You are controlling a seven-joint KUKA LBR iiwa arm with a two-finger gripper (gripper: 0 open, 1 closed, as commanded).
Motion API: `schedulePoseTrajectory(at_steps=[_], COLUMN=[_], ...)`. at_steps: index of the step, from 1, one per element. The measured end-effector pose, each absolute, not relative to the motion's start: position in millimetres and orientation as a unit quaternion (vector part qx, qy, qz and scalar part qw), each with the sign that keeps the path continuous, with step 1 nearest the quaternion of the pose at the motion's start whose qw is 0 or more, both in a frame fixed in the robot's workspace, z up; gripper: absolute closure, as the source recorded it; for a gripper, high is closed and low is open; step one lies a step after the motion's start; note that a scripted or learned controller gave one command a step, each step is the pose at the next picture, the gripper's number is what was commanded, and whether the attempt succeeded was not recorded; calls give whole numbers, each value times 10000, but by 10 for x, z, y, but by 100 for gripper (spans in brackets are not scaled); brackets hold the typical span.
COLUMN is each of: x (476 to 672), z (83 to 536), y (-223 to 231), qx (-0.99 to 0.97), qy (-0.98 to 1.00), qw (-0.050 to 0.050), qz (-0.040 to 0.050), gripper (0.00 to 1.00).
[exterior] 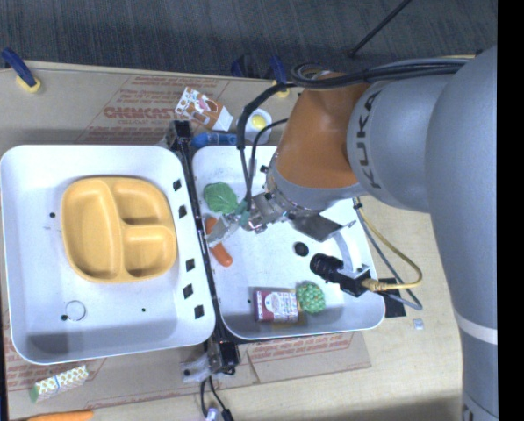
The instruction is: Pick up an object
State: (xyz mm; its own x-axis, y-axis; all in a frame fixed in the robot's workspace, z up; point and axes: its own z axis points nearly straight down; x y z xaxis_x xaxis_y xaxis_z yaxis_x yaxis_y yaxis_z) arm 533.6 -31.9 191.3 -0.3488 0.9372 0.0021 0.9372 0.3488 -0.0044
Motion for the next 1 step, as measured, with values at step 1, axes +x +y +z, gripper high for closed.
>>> schedulePoseTrajectory(at_steps=[1], x=[5174], z=[1914], y=[-91], qx=[-4549], qy=[-8905], qw=[21], qz=[10], gripper=[0])
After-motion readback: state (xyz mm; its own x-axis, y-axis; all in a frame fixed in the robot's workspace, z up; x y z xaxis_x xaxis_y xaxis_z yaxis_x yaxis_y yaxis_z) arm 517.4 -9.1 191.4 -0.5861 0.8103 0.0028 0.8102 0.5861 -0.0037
